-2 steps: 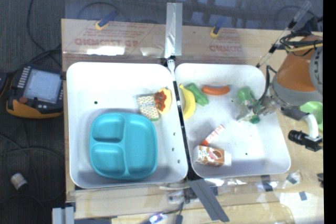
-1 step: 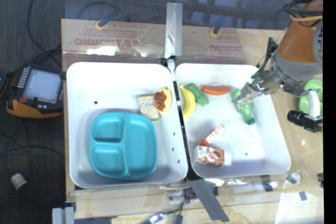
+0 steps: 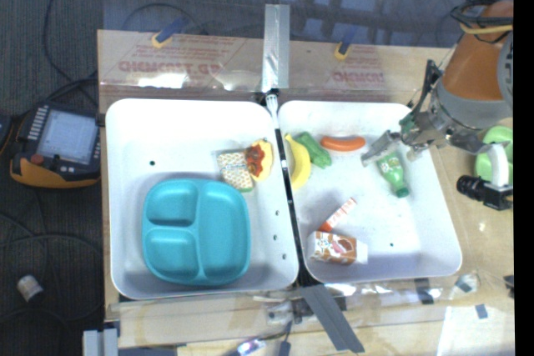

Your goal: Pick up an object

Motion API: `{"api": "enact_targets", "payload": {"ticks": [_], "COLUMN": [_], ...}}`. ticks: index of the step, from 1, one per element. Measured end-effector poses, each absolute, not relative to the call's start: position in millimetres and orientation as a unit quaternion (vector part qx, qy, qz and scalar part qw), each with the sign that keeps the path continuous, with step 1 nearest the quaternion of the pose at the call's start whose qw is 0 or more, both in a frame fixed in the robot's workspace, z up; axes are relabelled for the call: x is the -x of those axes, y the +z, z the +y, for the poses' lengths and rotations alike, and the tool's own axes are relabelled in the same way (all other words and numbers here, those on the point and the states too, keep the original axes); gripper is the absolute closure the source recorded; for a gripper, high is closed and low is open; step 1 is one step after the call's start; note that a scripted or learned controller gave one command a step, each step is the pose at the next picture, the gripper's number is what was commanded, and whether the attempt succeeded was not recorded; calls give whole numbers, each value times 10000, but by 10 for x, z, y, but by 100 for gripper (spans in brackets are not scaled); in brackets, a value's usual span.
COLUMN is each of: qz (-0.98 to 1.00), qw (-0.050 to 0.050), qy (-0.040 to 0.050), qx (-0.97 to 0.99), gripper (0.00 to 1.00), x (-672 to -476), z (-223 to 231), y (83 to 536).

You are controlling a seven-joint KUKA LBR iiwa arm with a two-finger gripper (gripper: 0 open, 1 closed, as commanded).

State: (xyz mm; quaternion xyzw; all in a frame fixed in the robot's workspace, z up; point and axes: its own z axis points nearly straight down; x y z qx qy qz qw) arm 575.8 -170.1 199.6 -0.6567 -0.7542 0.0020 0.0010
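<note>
My gripper (image 3: 390, 149) hangs over the upper right part of the right bin (image 3: 434, 250), open, with nothing between its fingers. Just below it lies a small green bottle (image 3: 395, 176) on the bin floor, apart from the fingers. To the left of the gripper rests an orange carrot-like piece (image 3: 343, 143). Further left are a green vegetable (image 3: 312, 149) and a yellow banana (image 3: 298, 162) by the bin's left wall. A white and red tube (image 3: 338, 215) and a brown packet (image 3: 335, 248) lie near the front.
The left bin (image 3: 125, 146) holds a teal divided plate (image 3: 198, 231), a waffle-like piece (image 3: 235, 169) and a red and yellow toy food (image 3: 259, 159). A green and white object (image 3: 496, 154) sits on the bench right of the bins. A handheld pendant (image 3: 54, 144) lies on the floor at left.
</note>
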Motion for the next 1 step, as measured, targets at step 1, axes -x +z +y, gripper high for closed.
{"api": "enact_targets", "payload": {"ticks": [1], "qz": [-7561], "qw": [8], "qy": [10], "qx": [6544], "gripper": [0], "x": [-6128], "z": [-1992], "y": [910]}}
